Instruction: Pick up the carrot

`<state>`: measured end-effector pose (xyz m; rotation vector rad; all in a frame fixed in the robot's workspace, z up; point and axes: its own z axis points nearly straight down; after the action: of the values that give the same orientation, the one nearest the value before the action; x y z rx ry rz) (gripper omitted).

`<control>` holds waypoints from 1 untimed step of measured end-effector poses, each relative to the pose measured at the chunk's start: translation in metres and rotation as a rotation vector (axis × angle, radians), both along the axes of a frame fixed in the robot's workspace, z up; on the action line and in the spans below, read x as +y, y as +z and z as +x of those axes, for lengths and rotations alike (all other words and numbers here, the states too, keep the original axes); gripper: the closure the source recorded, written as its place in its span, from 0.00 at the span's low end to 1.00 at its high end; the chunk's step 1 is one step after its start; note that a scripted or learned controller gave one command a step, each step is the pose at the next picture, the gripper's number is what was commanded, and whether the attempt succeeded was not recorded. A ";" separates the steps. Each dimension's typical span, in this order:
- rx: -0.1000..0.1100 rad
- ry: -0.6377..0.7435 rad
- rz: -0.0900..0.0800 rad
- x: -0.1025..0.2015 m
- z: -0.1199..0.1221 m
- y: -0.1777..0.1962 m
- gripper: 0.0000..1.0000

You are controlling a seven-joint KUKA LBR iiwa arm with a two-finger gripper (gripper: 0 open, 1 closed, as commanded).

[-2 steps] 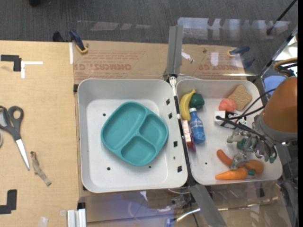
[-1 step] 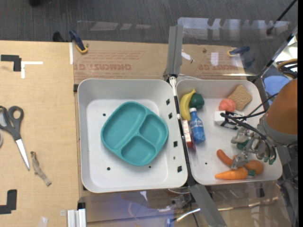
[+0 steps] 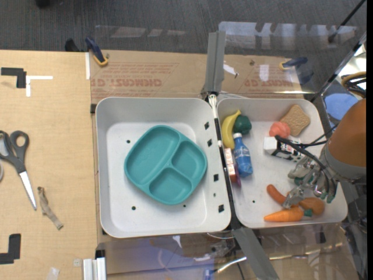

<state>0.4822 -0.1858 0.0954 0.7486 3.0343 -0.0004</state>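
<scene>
Carrot (image 3: pixel 284 216): orange, lying flat in the right bin (image 3: pixel 259 179), close to its near wall. Thin tip points to the view's left, a bit of green at the thick end.

My gripper (image 3: pixel 297 198): down inside the same bin, just above the carrot's thick half. The metal is a tangle at this angle and I cannot tell how my jaws stand. Nothing shows between them.

Just beside me: a red-orange sausage-shaped piece (image 3: pixel 275 193), beyond the carrot. A rounded orange piece (image 3: pixel 315 205) near the carrot's green end, partly behind my wrist.

Farther back in this bin: a blue bottle (image 3: pixel 242 158) along the dividing wall, a small red and white box (image 3: pixel 229 163) beside it, then a banana (image 3: pixel 229 127) touching a green piece (image 3: pixel 242 123). A tan cracker (image 3: pixel 297 118) in the far corner, a pink piece (image 3: pixel 280 129) just beside it.

Left bin (image 3: pixel 116 127): a teal divided plate (image 3: pixel 166 165) sits in the middle.

Scissors (image 3: pixel 17 156) lie on the cardboard (image 3: pixel 52 127) well off to the view's left.
</scene>
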 end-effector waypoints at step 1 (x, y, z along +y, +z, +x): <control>0.002 0.003 0.001 0.000 0.000 0.009 1.00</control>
<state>0.4823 -0.1855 0.1041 0.7447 3.0372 0.0005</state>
